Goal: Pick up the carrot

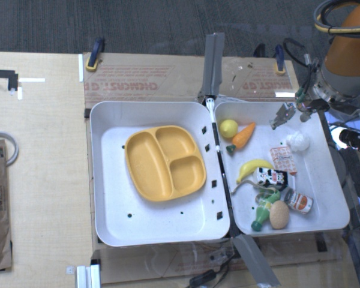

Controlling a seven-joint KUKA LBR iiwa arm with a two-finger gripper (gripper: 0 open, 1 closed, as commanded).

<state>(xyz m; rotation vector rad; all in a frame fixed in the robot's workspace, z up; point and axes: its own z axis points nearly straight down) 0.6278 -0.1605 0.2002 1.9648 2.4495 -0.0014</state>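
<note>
The carrot [242, 135] is orange with a green stem end and lies slanted in the upper left of the right bin [324, 179], touching a yellow lemon [228, 128]. My gripper [286, 114] hangs over the bin's upper right part, to the right of the carrot and apart from it. Its fingers [280, 117] point down and left with nothing between them.
The right bin also holds a banana [252, 169], a white crumpled object [297, 141], a red-patterned packet [283, 159], a black-and-white carton [270, 177], a green bottle [263, 209], a tan egg-shaped item [279, 215] and a can [298, 201]. A yellow divided plate [165, 161] lies in the left bin [108, 179].
</note>
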